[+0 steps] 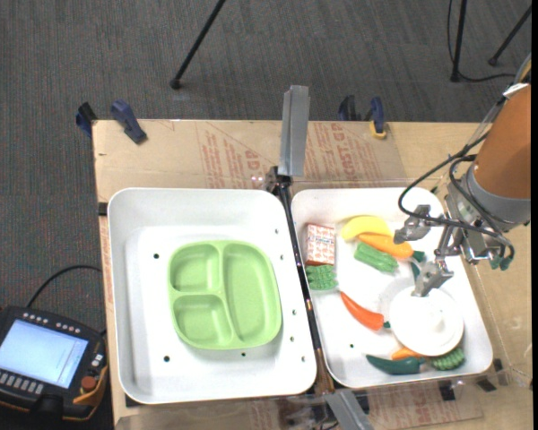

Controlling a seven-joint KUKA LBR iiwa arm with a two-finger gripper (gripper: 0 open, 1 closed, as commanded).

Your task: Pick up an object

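The gripper (428, 258) is seen low over the right bin (481, 325), just above the far edge of a white plate (428, 322). Its fingers are spread apart and nothing is held between them, so the pick is judged not yet made; the descent, closing and lift all remain. Candidate objects are found in the right bin: a banana (364, 227) and a green pod (375, 258) near the gripper on its left, a carrot (362, 311) beside the plate, a small carton (320, 244) by the bin's left wall, and dark and green pieces (396, 364) at the plate's near edge. Which one is targeted cannot be told. The objects are crowded, several touching or nearly so, and little open floor is left between plate, pod and banana; a neighbour could be nudged on closing. The right wall is close to the wrist. The left bin (125, 330) is occupied by a green divided tray (224, 294), with free floor around it.
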